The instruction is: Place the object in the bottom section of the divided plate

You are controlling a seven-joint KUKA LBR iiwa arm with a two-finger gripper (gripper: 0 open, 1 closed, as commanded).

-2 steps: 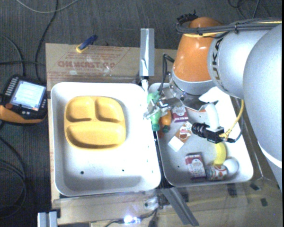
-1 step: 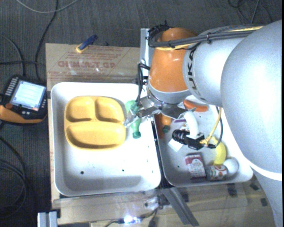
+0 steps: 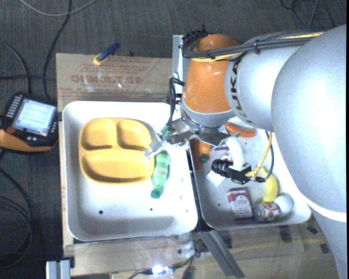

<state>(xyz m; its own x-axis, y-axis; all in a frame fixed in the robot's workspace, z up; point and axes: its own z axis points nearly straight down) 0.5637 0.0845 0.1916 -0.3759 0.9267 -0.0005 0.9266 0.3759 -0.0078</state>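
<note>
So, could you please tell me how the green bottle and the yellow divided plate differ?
The green bottle is slim and small; the yellow divided plate is broad and flat with three sections. The bottle lies on its side on the bin floor just right of the plate, outside it. Both sit in the left white bin.

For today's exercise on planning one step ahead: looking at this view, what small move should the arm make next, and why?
Probably a short lowering of the gripper onto the green bottle. The bottle lies on the left bin floor just right of the yellow divided plate, outside its bottom section, and the gripper sits at the bottle's upper end. Whether it already grips the bottle cannot be told.
</note>
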